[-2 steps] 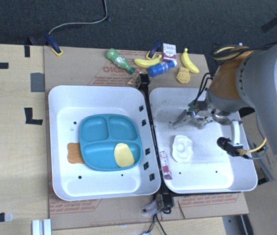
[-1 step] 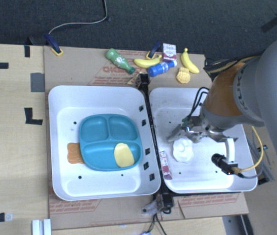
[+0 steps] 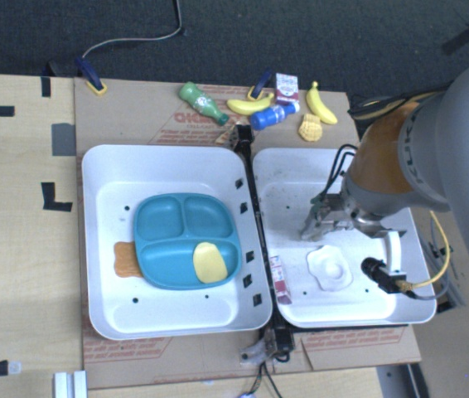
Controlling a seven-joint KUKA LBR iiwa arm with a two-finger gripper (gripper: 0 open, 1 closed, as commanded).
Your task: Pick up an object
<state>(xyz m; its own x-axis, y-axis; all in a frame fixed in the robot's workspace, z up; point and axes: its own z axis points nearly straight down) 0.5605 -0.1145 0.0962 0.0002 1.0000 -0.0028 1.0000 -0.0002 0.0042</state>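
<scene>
Robot hand (image 3: 316, 229) hovers low in the right bin (image 3: 297, 309), just above a white cup (image 3: 331, 269).
Finger state unclear; it should settle squarely over the cup before pinching.

Two white bins on a counter (image 3: 19, 222), seen from above. The left bin (image 3: 106, 172) holds a blue divided plate (image 3: 168, 226) with a yellow piece (image 3: 210, 263) in its lower right compartment; an orange-brown piece (image 3: 125, 259) lies touching the plate's left edge. The right bin (image 3: 288, 168) holds a white object (image 3: 331, 268) and a small red-and-white packet (image 3: 278, 279) by its left wall. The gripper (image 3: 317, 222) hangs just above the white object. Toy bananas (image 3: 321, 104), a green bottle (image 3: 202, 102) and other toys lie behind the bins.
</scene>
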